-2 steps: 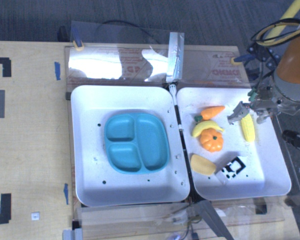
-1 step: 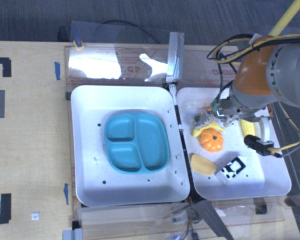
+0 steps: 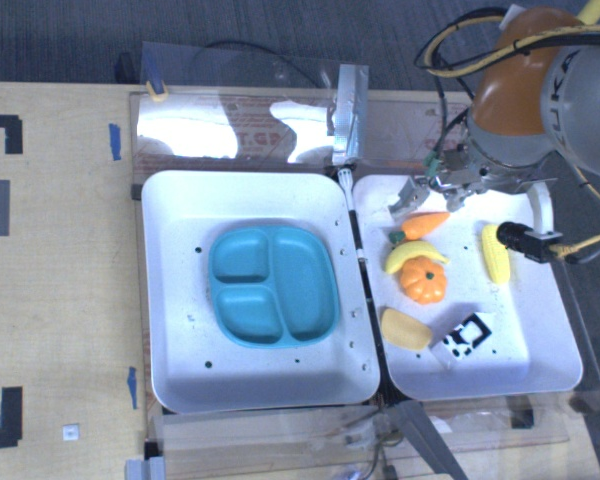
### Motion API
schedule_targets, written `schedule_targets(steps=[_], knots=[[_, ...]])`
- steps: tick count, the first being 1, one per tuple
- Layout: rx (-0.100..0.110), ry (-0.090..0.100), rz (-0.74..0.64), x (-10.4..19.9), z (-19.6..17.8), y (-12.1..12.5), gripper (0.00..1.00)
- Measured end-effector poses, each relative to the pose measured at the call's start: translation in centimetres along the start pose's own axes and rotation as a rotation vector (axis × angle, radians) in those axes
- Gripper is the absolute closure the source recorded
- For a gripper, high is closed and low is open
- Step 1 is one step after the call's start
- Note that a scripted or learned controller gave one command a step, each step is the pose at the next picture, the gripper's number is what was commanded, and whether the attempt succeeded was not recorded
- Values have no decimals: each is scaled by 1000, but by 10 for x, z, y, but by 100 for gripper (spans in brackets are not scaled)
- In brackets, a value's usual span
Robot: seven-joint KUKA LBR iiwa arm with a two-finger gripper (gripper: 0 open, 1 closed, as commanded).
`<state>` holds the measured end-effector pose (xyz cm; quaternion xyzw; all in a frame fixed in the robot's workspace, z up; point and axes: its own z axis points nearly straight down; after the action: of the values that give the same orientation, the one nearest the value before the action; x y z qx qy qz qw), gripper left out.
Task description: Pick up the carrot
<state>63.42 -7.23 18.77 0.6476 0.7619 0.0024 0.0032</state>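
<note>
Gripper (image 3: 432,194) low over far end of right bin (image 3: 555,363), just above carrot (image 3: 425,225); finger state cannot be told. Banana (image 3: 413,257) just nearer.

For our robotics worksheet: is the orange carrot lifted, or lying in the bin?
Lying: the orange tapered carrot rests on the right white bin's floor.

Small orange tapered toy carrot (image 3: 425,224), smooth plastic look, lying on its side on the white floor of the right-hand bin, near the bin's far left corner, thick end pointing right, narrow tip pointing left and slightly nearer
</note>
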Motion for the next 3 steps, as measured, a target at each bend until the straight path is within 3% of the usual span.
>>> schedule_targets(steps=[1, 2, 3], knots=[[-10, -2, 140, -32, 79, -41, 0], [-2, 1, 120, 25, -1, -49, 0], [16, 2, 181, -18, 94, -107, 0]])
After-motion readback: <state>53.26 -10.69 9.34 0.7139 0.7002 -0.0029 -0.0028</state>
